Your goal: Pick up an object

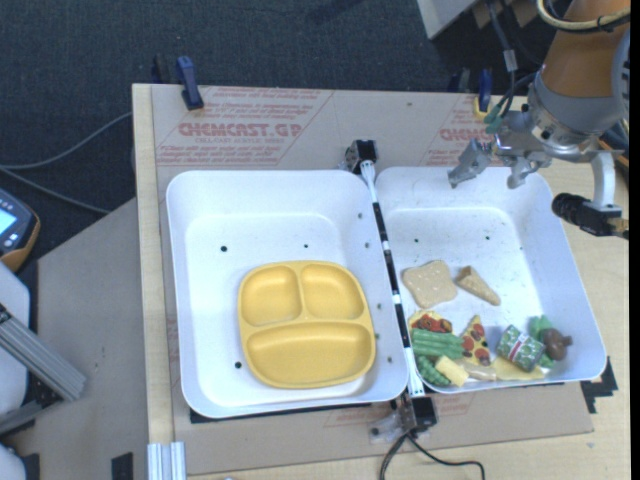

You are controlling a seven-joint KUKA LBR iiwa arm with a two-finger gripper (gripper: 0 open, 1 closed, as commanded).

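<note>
My gripper (pixel 492 166) hangs over the far rim of the right bin (pixel 500 223), its two grey fingers (pixel 463 168) spread apart with nothing between them. Toy food lies well below it in the near half of that bin: a tan bread slice (pixel 430 281), a wedge of toast (pixel 479 286), a pizza slice (pixel 431 322), green beans (pixel 437 345), a green can (pixel 519 346) and a broccoli piece (pixel 548 336). All of these are apart from the gripper.
The left bin (pixel 200 268) holds a yellow three-compartment plate (pixel 303 323). A black clip (pixel 362 153) sits at the top of the seam between the bins. A blue clamp (pixel 187 80) stands at the bench's far left edge.
</note>
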